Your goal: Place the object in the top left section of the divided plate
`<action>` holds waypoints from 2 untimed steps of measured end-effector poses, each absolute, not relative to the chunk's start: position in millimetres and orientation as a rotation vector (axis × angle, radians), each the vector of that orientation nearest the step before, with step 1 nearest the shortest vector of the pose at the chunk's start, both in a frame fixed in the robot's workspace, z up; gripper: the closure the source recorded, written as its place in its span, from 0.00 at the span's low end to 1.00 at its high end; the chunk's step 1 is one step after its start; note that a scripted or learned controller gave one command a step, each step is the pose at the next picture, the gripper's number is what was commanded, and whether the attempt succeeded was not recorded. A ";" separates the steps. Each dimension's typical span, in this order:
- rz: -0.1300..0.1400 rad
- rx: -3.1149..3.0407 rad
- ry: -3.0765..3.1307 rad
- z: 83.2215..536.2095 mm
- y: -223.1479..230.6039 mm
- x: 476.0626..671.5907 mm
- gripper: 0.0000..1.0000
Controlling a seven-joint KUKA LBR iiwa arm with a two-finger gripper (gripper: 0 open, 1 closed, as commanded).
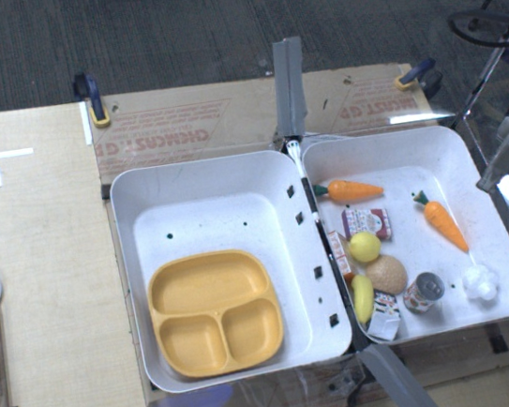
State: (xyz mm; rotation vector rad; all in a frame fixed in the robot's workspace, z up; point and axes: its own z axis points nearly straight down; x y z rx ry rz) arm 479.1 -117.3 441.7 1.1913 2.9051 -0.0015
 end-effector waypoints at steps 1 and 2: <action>-0.003 1.190 2.903 450.6 -117.7 481.0 1.00; -0.004 1.188 2.902 459.5 -118.3 482.8 1.00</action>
